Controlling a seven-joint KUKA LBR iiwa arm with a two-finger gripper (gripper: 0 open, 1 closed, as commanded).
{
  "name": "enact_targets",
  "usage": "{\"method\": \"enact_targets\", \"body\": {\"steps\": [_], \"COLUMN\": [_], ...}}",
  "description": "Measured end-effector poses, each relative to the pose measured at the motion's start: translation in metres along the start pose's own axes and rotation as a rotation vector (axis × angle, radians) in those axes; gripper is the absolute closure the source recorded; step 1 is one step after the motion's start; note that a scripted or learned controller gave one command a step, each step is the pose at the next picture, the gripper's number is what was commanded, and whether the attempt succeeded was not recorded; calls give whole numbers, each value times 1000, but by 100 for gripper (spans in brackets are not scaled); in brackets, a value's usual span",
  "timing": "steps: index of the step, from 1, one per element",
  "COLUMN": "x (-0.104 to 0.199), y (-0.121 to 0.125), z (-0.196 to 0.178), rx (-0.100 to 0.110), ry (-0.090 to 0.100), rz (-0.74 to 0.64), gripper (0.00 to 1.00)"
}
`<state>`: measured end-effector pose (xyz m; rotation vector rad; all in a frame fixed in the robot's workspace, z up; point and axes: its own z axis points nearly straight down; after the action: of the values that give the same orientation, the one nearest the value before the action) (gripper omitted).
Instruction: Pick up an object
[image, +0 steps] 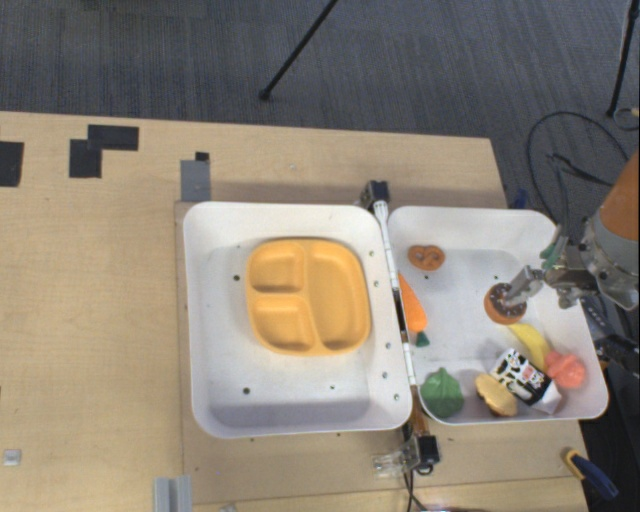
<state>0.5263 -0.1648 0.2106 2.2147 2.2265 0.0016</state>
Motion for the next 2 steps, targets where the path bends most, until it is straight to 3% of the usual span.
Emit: {"method": "enact_targets", "body": {"steps": [1, 2], "x": [-14, -34], "y": [5, -23], "z": [112, 115], "rx": [-3, -30], "ry": [-1, -10], "rz": [-136, -408], "gripper": [0, 0]}}
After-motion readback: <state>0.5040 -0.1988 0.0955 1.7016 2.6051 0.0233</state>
